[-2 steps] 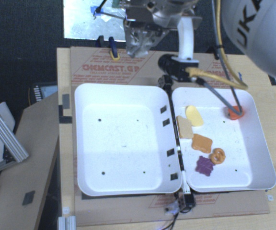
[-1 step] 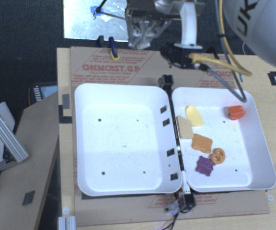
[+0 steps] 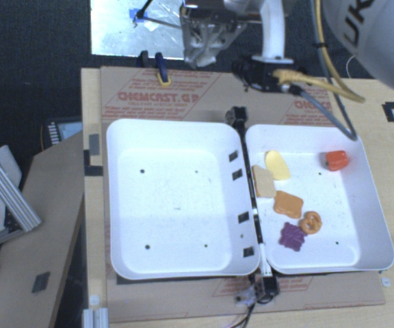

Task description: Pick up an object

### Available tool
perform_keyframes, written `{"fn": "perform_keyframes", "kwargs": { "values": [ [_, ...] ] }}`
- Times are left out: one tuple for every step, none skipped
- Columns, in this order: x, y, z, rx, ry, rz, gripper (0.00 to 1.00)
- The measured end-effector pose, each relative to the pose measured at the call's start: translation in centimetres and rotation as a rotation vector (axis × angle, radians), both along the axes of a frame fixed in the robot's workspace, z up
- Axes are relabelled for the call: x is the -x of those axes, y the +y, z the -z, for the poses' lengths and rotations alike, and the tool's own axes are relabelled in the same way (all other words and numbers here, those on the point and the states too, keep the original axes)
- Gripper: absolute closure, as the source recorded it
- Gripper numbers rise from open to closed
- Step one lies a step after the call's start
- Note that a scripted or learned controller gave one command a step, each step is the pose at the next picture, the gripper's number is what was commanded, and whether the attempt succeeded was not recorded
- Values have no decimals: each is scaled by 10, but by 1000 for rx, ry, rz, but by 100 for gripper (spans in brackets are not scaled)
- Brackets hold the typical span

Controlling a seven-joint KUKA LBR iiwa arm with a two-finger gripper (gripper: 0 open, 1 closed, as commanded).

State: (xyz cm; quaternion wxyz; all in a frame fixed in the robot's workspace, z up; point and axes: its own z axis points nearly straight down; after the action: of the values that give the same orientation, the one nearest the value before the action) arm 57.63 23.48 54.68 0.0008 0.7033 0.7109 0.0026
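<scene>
My gripper hangs high at the top of the view, above the bench's far edge and well away from both bins. The right bin holds several small items. A pale yellow piece lies beside a tan slice near the divider. Below them sit an orange slab, a small pretzel-like ring and a purple cluster. A red-orange block rests near the far right wall.
The left bin lies beside the right one, joined at a hinge with black clips. Yellow and grey cables run over the cardboard behind the bins. A metal frame stands at the left.
</scene>
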Motion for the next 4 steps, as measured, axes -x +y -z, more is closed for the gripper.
{"fn": "perform_keyframes", "kwargs": {
  "values": [
    [-73, -8, 131, 8, 15, 13, 100],
    [-9, 0, 2, -5, -9, 3, 100],
    [-12, 0, 11, 1, 3, 6, 0],
    [-12, 0, 0, 0, -1, 3, 100]
  ]
}}
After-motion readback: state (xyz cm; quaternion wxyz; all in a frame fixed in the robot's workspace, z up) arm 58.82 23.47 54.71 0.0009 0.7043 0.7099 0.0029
